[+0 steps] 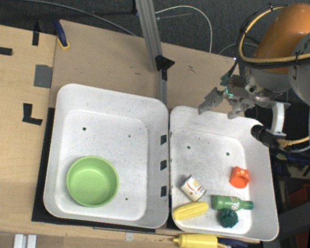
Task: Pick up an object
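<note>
A: Where is the hand (221, 106) right now?

B: It hangs over the far rim of the right-hand shallow white plastic bin (264, 159), at that bin's back edge. Its two grey fingers (208, 103) are spread apart, with nothing between them.

A: And the things it could pick up?

B: All sit at the near end of that same bin, well apart from the hand. A small orange blocky toy (239, 177) lies nearest the hand, toward the bin's right wall. Closer to the near rim are a small white can with a red label (193, 187), a green plastic bottle (231, 203), a yellow toy corn cob (189, 211) and a dark green knobbly toy (227, 218).

A: How do the long ones lie?

B: The bottle lies on its side, its long axis running across the bin, left to right. The corn cob is also lying down, slanted a little, just beside the near rim. The can is tipped on its side just beside the cob.

A: So which way must the hand go?

B: In my judgement, toward the near end of the bin and downward. The orange toy stands clear of the others, so it looks the easiest reach.

A: Anything elsewhere?

B: A round light green plastic bowl (92, 181) rests in the left-hand white bin (112, 106), and a yellow plastic bottle (198, 242) lies on the surface just outside the right-hand bin's near rim.
</note>
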